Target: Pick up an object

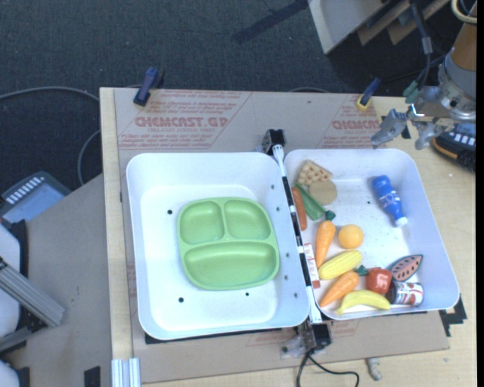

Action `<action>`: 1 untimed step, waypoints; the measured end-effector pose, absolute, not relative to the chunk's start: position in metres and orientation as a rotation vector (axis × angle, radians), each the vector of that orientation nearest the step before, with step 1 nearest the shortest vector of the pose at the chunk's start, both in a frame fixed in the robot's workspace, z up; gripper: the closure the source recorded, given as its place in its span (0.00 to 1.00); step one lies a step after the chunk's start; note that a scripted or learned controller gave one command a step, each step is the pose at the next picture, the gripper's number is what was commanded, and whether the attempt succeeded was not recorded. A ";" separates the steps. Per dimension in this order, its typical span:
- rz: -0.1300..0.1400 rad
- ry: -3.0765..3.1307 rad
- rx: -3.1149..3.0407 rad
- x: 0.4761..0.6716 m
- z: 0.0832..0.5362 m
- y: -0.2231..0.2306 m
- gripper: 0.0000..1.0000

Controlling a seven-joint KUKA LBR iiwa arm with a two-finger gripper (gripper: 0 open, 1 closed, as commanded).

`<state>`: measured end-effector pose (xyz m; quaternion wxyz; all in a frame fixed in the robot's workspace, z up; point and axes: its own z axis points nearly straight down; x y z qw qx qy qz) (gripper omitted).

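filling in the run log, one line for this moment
gripper: above right bin's far rim, holds nothing | blue bottle: lying in right bin | green tray: left bin

My table (227, 125) is a pale board printed with red lettering, and everything around it sits on dark carpet (151, 38). Two clamps grip the table's far edge, a blue one (147, 85) at its far left corner and another (367, 94) further right. Left of the table lies a grey slab (57, 227). Beyond the table's far right stands a pale cabinet (355, 19).
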<state>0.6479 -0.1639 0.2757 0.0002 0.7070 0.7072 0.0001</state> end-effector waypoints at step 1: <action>-0.002 2.221 2.223 0.640 0.146 -0.196 0.00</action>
